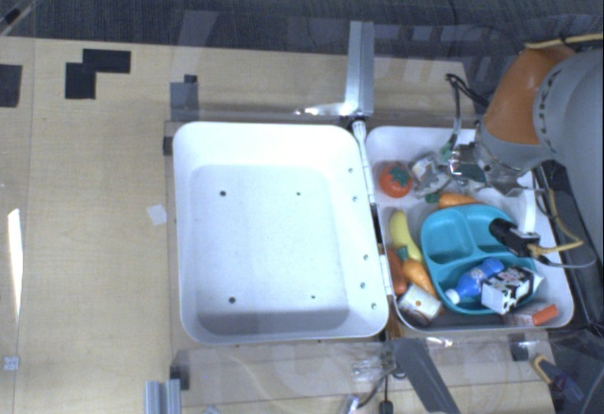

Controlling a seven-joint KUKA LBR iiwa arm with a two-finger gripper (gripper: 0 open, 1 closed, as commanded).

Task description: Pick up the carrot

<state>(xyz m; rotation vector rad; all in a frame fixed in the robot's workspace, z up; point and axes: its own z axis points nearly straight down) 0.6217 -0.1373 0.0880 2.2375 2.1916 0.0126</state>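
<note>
The carrot is an orange tapered piece lying in the right bin, between a yellow banana and the blue divided tray. My gripper hangs low over the far part of that bin, just right of a red tomato-like toy. It is well behind the carrot, with the banana between them. Nothing shows in its grasp. The grey arm with its orange band reaches in from the right.
A second orange piece lies at the tray's far rim, close under the gripper. The tray holds a blue item and a black-and-white box. A white cylinder sits by the near wall. The left bin adjoins.
</note>
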